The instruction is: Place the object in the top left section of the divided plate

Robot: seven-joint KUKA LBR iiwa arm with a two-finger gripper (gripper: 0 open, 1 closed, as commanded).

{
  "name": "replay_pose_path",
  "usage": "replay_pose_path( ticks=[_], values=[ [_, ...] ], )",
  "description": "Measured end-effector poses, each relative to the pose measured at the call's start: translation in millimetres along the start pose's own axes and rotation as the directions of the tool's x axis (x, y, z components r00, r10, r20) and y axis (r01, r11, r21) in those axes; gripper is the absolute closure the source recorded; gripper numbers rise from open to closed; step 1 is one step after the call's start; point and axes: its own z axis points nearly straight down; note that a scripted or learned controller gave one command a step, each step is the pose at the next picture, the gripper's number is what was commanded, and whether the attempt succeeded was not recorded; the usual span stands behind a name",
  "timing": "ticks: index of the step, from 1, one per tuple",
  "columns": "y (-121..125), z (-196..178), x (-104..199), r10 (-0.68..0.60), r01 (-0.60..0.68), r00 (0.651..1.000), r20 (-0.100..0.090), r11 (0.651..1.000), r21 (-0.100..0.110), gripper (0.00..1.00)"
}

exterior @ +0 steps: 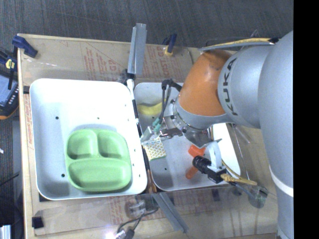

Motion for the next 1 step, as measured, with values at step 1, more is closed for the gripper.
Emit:
replay_pose_path(
  ticks=[1],
  values=[
    [-13.3,-61.8,68.1,-0.095,0.094,0.996,-0.003,0.996,-0.001,1.00]
  ],
)
